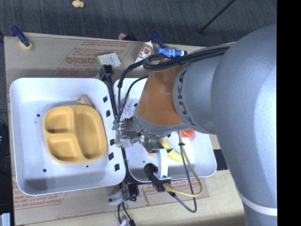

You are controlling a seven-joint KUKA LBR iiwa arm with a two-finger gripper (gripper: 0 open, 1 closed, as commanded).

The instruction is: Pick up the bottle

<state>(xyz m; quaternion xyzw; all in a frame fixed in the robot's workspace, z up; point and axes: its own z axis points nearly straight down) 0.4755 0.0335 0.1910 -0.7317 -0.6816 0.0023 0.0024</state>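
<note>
My arm's orange band and grey wrist hang low over the right bin and cover most of it. The gripper points down into that bin near its left wall, mostly hidden under the wrist. A yellow object and a small orange piece peek out just right of the gripper on the bin floor. I cannot tell from this view whether either one is part of the bottle.
The left bin holds a yellow divided plate with a small beige item behind it. Black and yellow cables trail over the right bin's front edge. Blue clamps sit at the bench's back edge.
</note>
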